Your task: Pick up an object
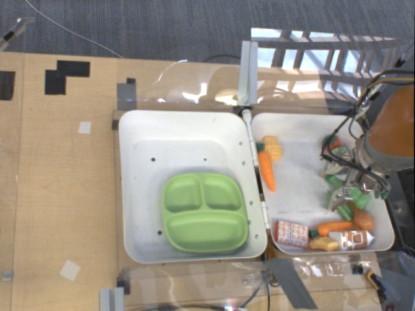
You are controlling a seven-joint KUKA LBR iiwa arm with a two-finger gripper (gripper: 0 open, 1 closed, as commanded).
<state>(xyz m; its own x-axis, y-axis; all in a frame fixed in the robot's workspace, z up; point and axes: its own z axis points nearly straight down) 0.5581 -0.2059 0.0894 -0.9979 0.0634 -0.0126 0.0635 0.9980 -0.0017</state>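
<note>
Two bins: your pincer [345,196] hangs lower right, above green pieces [355,198].
Pincer state: cannot tell.
Risk: crowded toys; a neighbour may snag.

You have two white bins side by side on the wooden bench [58,193]. The left bin [139,141] holds a green divided plate [204,211], lying flat toward its near side. A thin white cable [65,26] crosses the grey carpet [162,11] behind the bench, and black squares [65,75] mark the benchtop's far left.
</note>
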